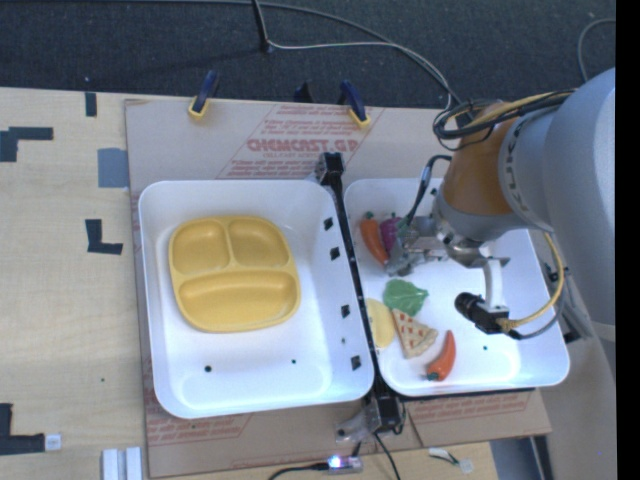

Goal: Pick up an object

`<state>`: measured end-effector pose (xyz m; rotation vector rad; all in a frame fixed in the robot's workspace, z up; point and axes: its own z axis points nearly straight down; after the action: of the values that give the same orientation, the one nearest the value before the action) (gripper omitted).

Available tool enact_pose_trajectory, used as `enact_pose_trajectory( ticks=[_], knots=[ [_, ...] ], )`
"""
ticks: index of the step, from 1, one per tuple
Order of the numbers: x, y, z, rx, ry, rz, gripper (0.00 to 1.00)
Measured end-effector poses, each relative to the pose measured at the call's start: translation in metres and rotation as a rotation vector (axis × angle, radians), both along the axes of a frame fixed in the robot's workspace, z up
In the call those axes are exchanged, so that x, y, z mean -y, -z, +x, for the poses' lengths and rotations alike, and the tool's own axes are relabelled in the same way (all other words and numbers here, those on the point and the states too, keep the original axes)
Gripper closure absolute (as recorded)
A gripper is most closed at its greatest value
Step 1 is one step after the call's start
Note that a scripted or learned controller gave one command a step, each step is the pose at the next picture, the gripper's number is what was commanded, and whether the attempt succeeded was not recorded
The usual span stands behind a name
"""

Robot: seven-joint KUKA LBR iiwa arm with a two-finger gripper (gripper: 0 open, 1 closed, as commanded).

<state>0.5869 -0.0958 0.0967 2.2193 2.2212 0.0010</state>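
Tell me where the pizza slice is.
The pizza slice lies in the right bin, near its front, just below the green leaf and left of the red chili pepper.

Toy foods are gathered in the right bin point(530, 368): carrot point(373, 237), green leaf point(405, 296), pizza slice point(414, 333), red chili point(442, 356), yellow piece point(378, 323).

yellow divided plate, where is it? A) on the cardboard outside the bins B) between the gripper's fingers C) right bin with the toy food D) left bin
D: the yellow divided plate lies flat in the left bin, apart from the toy food, such as the pizza slice, in the right bin.
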Motion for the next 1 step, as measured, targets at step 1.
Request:
enact_pose_trajectory(
  ticks=[1],
  knots=[
    [0.0,-0.062,0.0052,0.003,0.0,0.0,1.0]
  ],
)
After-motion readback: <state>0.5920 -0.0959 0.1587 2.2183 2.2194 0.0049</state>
